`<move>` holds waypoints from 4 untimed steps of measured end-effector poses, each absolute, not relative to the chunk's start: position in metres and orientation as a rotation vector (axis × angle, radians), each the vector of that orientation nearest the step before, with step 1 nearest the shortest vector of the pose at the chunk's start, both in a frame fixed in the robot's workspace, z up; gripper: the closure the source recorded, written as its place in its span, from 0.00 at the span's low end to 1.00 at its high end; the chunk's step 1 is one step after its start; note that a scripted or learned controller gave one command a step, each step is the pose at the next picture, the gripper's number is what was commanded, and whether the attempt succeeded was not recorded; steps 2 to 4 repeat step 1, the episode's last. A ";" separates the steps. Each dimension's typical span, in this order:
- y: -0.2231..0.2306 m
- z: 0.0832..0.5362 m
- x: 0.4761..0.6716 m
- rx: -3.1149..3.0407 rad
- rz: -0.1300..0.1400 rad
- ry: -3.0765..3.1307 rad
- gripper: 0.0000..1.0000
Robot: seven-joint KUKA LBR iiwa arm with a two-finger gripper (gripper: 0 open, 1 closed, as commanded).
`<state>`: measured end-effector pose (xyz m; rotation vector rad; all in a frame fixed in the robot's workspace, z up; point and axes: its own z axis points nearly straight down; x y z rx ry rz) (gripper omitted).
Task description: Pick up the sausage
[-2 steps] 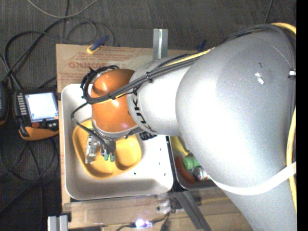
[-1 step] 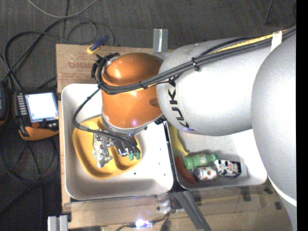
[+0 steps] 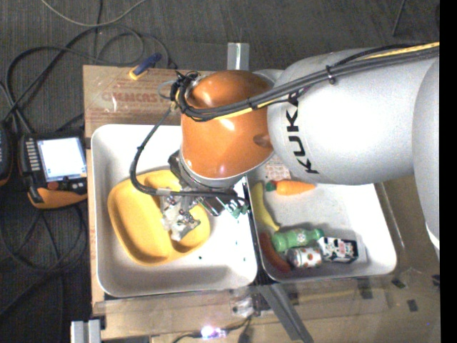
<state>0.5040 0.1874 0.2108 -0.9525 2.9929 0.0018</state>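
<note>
The sausage (image 3: 269,251), a dark red-brown link, lies near the left wall of the right bin (image 3: 371,213), partly under a green bottle (image 3: 296,238). My gripper (image 3: 181,219) hangs from the orange wrist (image 3: 221,131) over the left bin (image 3: 128,277), just above a yellow bowl (image 3: 139,227). It is well to the left of the sausage, across the wall between the bins. Nothing can be made out held in it.
In the right bin, a carrot (image 3: 293,187) lies at the back, a banana (image 3: 265,213) along the left wall, and a red-and-white can (image 3: 305,257) and a black-and-white pack (image 3: 339,249) sit in front. The large arm hides the back of both bins.
</note>
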 end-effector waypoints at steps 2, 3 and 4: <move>0.198 0.207 0.535 -0.995 0.001 2.978 1.00; 0.198 0.207 0.535 -0.995 0.001 2.978 1.00; 0.198 0.207 0.535 -0.995 0.001 2.978 1.00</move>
